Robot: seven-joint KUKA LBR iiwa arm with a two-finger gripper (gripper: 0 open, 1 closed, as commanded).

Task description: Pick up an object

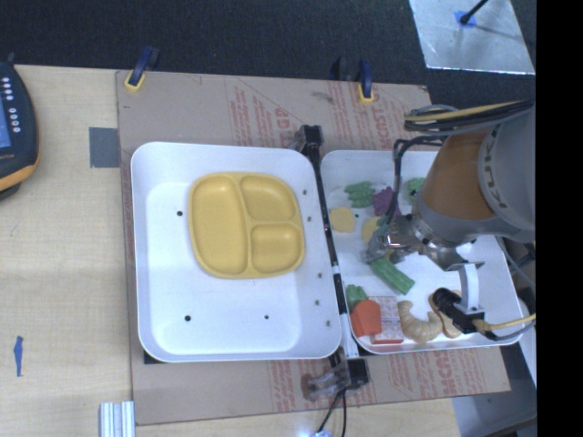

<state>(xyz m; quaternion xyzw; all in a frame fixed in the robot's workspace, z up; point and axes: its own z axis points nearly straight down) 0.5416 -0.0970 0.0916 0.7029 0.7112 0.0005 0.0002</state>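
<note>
The right bin [499, 260] holds several small toys. My gripper [388, 242] is low over its middle, the grey arm with the orange band coming in from the right. Just below the gripper lies a long green piece [394, 277]. A yellow round piece [342, 218] sits to its left, with a green leafy piece [360, 193] and a purple piece [383, 198] above it. Along the near edge lie an orange-red block [366, 317] with a small green piece [354, 293] above it, and a beige curved piece [419, 324]. The arm hides part of the bin.
The left bin [164, 271] holds a yellow divided plate [246, 223]. Both bins rest on a cardboard sheet [228, 107] clamped at the back. A black and orange handset [14, 126] lies at the far left edge of the bench.
</note>
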